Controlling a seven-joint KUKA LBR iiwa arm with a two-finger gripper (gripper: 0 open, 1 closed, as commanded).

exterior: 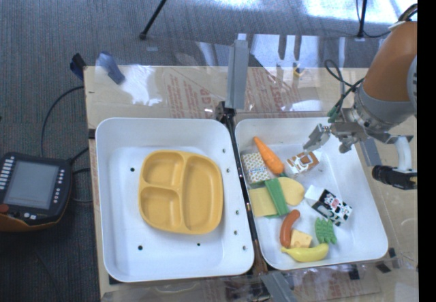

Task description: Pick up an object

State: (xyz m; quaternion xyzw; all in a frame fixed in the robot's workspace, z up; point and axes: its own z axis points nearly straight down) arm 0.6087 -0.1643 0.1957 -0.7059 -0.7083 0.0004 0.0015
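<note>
The KUKA arm [392,72] reaches in from the right and holds its tool [329,138] above the far part of the right bin [368,222], its two fingers spread apart with nothing between them, so the tool is open and carries nothing. Just beside the tool, a little nearer the camera, lies a small brown-and-white carton [302,162], and next to that an orange toy carrot [268,155] rests at a slant. The other candidates for picking are all in this same bin: a checkered cracker-like packet [255,167], a yellow cheese slice [261,202] with a green strip [276,196] across it, a black-and-white cow-patterned milk carton [328,205], a red sausage [289,227], a small green toy piece [325,231] and a banana [306,253] near the front wall. The left bin [116,239] holds a yellow divided plate [181,191], well apart from the tool. Judged from this, the pick is not yet done: no object has left the bin floor and nothing is gripped. What is left appears to be nearly the whole job, namely lowering onto one item, most likely the brown-and-white carton given how near it is, closing the fingers on it and lifting it off the bin.
</note>
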